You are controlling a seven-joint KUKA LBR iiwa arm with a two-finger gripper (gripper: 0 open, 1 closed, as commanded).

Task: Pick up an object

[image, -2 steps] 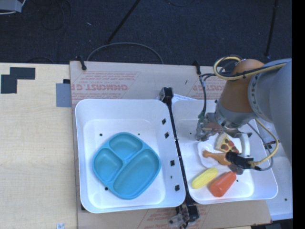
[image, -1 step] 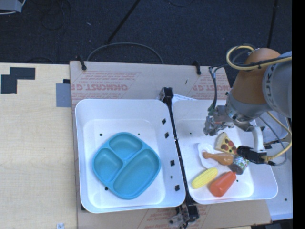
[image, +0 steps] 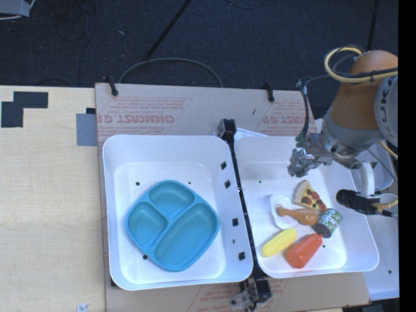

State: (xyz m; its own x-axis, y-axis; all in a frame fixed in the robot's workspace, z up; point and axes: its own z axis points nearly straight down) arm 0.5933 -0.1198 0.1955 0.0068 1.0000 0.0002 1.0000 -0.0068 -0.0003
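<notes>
Nearest the lens, lower right: 1 orange carrot-like toy (image: 303, 250) and 1 corn cob (image: 279, 242), side by side in the right bin (image: 364, 255). Same bin also has 1 drumstick (image: 298, 214), 1 pizza slice (image: 309, 195), 1 small can (image: 329, 221), all bunched w/ a white piece (image: 278, 211) under them. Left bin (image: 117, 174): 1 blue divided plate (image: 172, 224). Both bins on the worktop (image: 45, 207). My end effector (image: 300, 163) hangs over the right bin's upper part, above the pizza; can't tell its grip state.
</notes>
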